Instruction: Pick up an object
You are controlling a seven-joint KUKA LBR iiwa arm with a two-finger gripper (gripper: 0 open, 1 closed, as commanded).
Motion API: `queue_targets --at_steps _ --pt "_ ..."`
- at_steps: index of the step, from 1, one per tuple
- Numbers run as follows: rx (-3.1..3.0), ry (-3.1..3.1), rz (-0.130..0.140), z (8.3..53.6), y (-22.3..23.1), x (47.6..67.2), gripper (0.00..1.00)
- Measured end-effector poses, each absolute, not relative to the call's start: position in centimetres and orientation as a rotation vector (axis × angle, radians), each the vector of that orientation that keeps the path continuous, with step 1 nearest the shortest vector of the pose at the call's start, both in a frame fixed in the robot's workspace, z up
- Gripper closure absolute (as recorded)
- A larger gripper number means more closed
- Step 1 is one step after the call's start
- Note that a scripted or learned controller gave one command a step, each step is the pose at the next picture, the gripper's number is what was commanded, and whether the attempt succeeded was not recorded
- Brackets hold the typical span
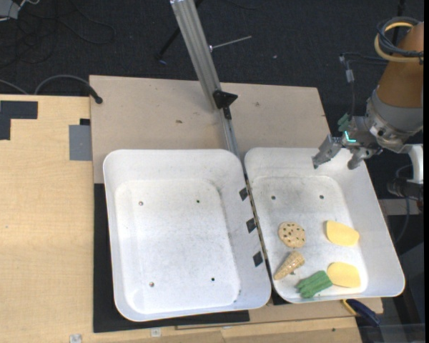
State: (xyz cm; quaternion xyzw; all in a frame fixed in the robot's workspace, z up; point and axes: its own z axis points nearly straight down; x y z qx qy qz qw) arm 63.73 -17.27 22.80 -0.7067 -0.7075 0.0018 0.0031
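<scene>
The right bin [311, 170] holds several small items near its front: a round cookie with dark chips [292, 234], a tan cone-shaped piece [289, 265], a green ridged piece [314, 284] and two yellow lumps [342, 233] [344, 274]. My gripper [339, 154] hangs over the bin's far right corner, well behind the items. Its two grey fingers are spread apart with nothing between them.
The left bin [121, 191] lies beside the right one, with black clips along the shared rim. A slanted aluminium rail [200, 56] rises behind the bins. Light wooden bench surface stretches to the left.
</scene>
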Motion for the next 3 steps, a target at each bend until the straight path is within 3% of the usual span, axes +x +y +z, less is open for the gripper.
queue_targets --at_steps 1,3 --pt "-2.215 -2.224 0.003 23.0 -17.3 63.8 0.0" --pt "-2.216 -2.217 0.007 14.1 -17.1 63.5 0.0"
